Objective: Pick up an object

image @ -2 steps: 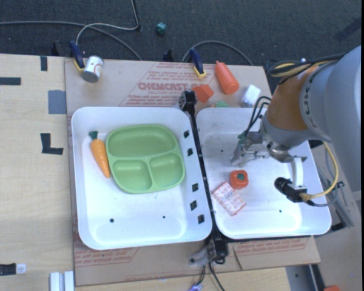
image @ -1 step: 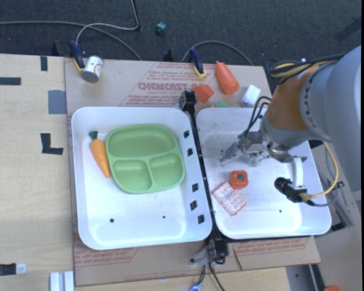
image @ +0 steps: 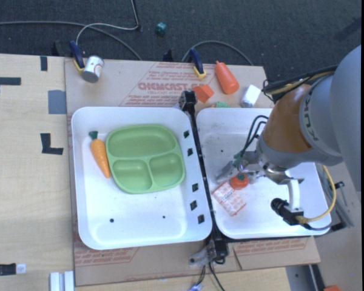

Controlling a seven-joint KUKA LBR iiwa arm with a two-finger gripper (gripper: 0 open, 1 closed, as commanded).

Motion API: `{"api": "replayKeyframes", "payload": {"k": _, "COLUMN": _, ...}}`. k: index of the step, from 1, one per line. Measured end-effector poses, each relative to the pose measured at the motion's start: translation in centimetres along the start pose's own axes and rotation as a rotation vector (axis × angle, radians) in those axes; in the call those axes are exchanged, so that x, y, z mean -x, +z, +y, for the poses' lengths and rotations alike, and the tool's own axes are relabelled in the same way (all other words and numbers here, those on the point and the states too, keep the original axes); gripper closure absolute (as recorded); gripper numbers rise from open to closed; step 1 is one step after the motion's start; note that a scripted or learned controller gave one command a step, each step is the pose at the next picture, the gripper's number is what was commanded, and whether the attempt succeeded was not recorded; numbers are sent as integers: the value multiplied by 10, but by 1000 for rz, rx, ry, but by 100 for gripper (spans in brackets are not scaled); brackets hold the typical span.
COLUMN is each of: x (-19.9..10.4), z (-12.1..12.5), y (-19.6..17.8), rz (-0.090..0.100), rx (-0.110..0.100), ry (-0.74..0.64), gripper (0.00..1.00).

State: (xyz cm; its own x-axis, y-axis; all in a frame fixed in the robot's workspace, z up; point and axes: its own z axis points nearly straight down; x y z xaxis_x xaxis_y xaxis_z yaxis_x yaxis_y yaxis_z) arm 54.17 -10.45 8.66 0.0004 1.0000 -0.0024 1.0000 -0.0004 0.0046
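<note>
one small packet (image: 229, 199) lies slanted upper-left to lower-right under the claw (image: 235, 172), whose grip i cannot tell.

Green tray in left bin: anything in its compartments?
Empty. All three compartments of the green tray show bare green; the toy carrot lies beside it on the left bin floor.

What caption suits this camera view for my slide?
Arm's pincer low in the right bin beside a small red object; green tray and carrot left.
</note>
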Motion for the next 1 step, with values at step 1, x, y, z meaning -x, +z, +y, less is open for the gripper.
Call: {"api": "replayKeyframes", "payload": {"k": 1, "x": 0, "z": 1, "y": -10, "rz": -1, "rx": 1, "ry": 0, "gripper": 100}}
